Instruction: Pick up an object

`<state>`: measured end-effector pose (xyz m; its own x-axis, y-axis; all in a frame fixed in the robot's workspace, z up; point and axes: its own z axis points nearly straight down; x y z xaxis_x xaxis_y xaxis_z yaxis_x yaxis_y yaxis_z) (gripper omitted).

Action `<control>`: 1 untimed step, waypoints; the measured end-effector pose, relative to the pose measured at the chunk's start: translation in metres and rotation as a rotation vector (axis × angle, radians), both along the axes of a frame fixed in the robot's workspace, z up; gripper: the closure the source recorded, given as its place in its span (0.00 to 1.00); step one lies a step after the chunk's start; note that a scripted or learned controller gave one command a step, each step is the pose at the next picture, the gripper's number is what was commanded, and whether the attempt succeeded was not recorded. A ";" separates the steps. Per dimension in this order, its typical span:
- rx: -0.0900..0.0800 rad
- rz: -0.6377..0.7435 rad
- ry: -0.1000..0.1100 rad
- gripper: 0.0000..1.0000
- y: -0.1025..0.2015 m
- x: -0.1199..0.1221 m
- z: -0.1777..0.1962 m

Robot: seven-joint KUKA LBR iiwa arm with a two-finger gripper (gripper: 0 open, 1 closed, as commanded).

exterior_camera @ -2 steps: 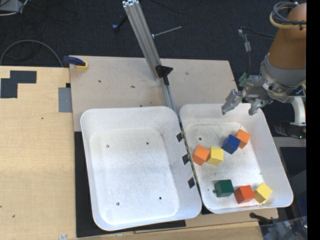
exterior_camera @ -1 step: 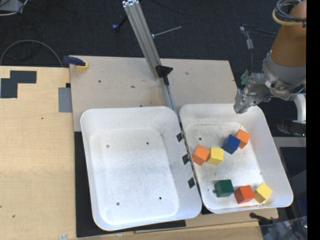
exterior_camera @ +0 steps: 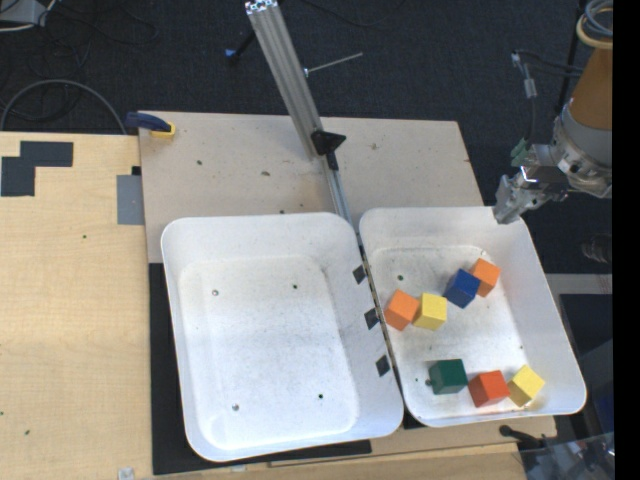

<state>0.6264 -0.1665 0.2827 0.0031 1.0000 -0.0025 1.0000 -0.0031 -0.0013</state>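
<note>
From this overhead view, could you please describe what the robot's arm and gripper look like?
The arm is grey with an orange band above the wrist, a pale ring topping the band. The gripper is a small grey metal piece, blurred at this size. Thin dark cables run beside the wrist.

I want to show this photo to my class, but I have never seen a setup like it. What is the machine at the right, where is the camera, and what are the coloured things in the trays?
The photo is taken by one camera fixed above a bench, looking down at a slant. At the right is a robot arm, grey with an orange band; its gripper hangs over the top corner of the right bin and holds nothing visible. Beside it lies the left bin, also white. The right bin holds seven small blocks: two orange, two yellow, one blue, one green and one red.
</note>
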 end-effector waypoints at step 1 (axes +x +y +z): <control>0.001 0.007 0.000 1.00 0.002 0.000 0.010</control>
<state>0.6269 -0.1641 0.2930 -0.0035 1.0000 -0.0014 1.0000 0.0035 -0.0015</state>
